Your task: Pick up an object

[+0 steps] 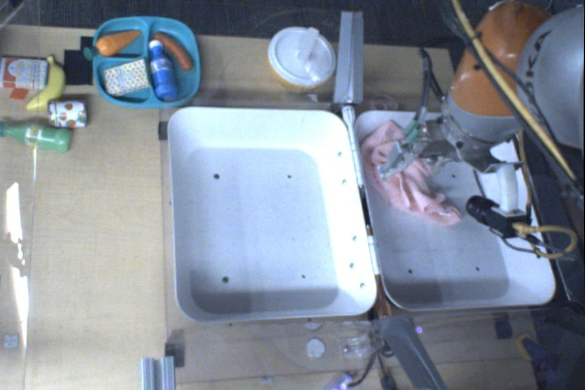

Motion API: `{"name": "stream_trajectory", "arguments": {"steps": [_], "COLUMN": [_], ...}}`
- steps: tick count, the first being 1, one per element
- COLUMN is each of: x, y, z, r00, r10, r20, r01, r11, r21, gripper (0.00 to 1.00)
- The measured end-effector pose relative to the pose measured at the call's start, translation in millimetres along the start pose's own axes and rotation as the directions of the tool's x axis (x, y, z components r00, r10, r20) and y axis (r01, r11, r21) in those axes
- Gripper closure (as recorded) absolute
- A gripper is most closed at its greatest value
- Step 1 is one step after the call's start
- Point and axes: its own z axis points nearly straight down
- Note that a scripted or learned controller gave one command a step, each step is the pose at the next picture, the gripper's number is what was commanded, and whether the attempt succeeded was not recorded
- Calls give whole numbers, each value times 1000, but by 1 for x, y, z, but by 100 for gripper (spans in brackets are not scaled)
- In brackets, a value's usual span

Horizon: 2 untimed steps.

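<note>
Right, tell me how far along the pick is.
Done: the grey arm's two-finger gripper has reached the crumpled pink cloth in the right shallow white bin and sits on the cloth's upper part. In hand: nothing confirmed, as the view does not show cloth between the fingers. Left: closing on the cloth and lifting it, since it lies spread on the bin floor.
</note>
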Motion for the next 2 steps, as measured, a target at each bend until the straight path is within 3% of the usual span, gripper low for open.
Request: {"name": "stream_trajectory", "arguments": {"steps": [1,2], "x": [-41,-45], "y": [-2,-10], "z": [91,96], "r00": [1000,989], "r10": [-24,-146], "r20": [1,2], "r01": [24,146], "r11": [1000,989], "r21": [-1,-6], "gripper": [0,0]}}
